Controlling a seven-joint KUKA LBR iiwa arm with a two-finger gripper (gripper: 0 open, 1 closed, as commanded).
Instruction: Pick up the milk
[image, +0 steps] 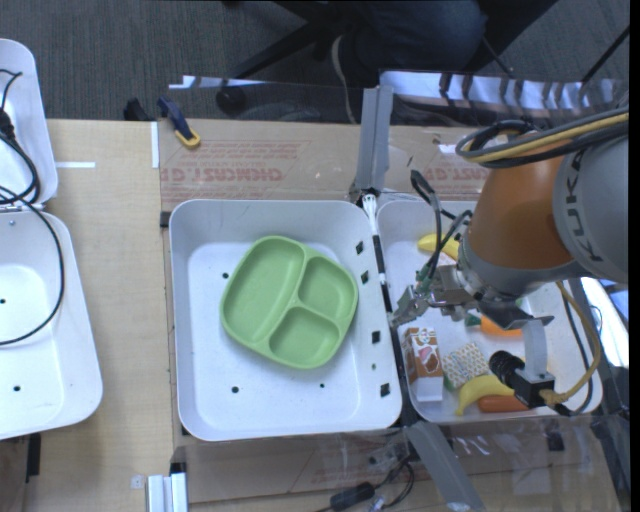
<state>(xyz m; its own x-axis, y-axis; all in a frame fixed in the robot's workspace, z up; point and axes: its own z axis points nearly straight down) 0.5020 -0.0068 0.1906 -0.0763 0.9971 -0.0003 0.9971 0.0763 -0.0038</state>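
Looking down at a slant on a bench, the single camera view takes in two shallow white bins side by side. One green divided plate, with three compartments, lies in the middle of the left bin. The right bin is partly covered by one grey arm with an orange band, which reaches in from the right.

One gripper hangs over the left part of the right bin, close to the wall between the two bins. Whether its claw is wide or narrow cannot be told, and nothing can be seen held in it.

One small milk carton, white with a brown and red label, lies in the right bin just on the near side of the gripper, close to the dividing wall. To its right sit one pale waffle-patterned piece, one yellow banana and one orange carrot-like piece, all crowded together near the bin's near edge. Two further items peek out beside the arm: one yellow, farther back, and one orange.

On the far side of the bench lies one blue and yellow clamp.
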